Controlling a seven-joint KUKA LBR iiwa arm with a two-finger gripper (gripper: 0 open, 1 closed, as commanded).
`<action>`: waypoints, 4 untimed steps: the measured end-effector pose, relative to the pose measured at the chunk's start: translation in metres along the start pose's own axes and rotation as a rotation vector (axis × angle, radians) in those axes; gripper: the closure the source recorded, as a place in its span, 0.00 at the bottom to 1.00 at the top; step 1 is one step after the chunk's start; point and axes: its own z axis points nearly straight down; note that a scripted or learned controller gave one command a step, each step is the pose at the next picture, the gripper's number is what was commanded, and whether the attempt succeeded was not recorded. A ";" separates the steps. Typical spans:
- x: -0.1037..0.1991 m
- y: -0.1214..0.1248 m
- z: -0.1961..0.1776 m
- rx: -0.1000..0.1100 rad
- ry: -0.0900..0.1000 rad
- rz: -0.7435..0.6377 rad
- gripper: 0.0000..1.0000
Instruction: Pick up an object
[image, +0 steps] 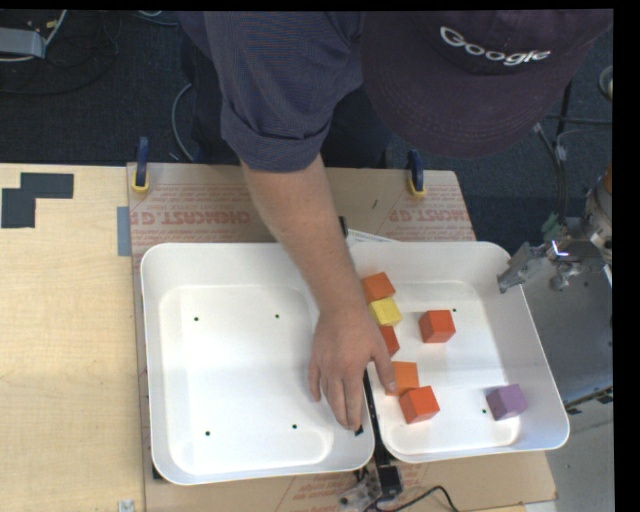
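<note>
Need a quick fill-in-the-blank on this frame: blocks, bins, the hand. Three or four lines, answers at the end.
1. The blocks all lie in the ____ bin as the camera sees it.
2. The block nearest that bin's lower right corner is ____.
3. A person's hand rests at the divide between the two ____.
4. The single yellow block sits just below an ____ one.

Missing words: right; purple; bins; orange
</note>
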 end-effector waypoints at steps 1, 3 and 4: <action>-0.025 0.020 0.144 0.011 0.004 0.000 0.00; 0.078 -0.065 0.170 0.001 0.001 -0.002 0.00; 0.084 0.043 0.195 0.000 0.000 -0.002 0.00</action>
